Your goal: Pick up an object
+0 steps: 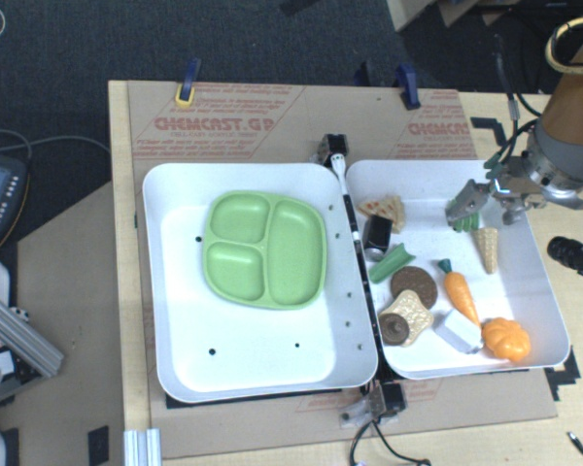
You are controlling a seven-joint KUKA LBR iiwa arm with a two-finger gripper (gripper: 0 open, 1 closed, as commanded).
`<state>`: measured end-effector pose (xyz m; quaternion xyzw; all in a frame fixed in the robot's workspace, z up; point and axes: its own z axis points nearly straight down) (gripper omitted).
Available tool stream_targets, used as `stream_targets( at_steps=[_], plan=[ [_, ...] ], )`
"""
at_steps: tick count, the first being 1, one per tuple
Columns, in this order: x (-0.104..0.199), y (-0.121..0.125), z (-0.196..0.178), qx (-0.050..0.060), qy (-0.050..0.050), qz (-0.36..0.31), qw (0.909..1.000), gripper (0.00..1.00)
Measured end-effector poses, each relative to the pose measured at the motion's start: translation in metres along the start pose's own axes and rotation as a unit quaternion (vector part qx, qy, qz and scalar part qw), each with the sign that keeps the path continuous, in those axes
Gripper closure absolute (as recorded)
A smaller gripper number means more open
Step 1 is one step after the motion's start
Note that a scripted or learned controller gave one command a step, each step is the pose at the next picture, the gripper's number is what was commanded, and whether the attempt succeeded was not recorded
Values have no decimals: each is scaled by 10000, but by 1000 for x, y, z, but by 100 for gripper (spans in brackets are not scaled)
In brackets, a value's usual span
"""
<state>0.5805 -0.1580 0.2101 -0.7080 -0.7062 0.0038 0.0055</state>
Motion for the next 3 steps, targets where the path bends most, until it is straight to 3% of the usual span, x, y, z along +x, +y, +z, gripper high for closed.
stream_targets(
  at_steps=[1, 3],
  plan=[
    [0, 3, -7, -67, -12, -13, 10000, 0],
    [1, 19, 101, -44, -7, -16, 10000, 0]
  ],
)
